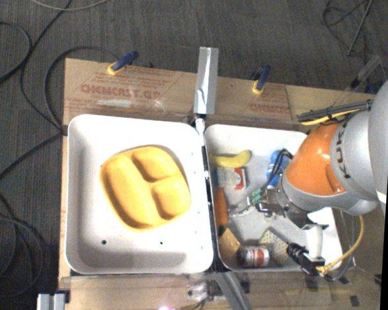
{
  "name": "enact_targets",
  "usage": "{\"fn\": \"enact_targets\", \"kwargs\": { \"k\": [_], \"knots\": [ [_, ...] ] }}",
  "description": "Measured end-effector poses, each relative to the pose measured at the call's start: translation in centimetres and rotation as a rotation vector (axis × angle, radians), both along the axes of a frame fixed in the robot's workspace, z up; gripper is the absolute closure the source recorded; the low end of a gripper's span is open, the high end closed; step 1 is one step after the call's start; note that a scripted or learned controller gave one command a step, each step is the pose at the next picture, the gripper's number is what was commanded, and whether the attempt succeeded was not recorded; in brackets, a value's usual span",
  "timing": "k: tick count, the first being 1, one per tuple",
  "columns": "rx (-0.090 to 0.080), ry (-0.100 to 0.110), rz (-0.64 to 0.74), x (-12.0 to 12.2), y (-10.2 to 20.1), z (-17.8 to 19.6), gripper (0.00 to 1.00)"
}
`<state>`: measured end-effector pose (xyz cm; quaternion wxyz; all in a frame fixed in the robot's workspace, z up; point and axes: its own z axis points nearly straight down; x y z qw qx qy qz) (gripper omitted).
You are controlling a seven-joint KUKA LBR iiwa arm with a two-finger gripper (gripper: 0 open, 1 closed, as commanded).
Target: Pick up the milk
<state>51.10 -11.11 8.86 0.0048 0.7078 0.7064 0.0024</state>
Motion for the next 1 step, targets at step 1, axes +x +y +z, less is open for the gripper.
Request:
{"fn": "enact_targets", "kwargs": {
  "k": [1],
  "knots": [
    [0.001,0.013,0.206,-0.48,-7.61,4.94,0.0]
  ]
}}
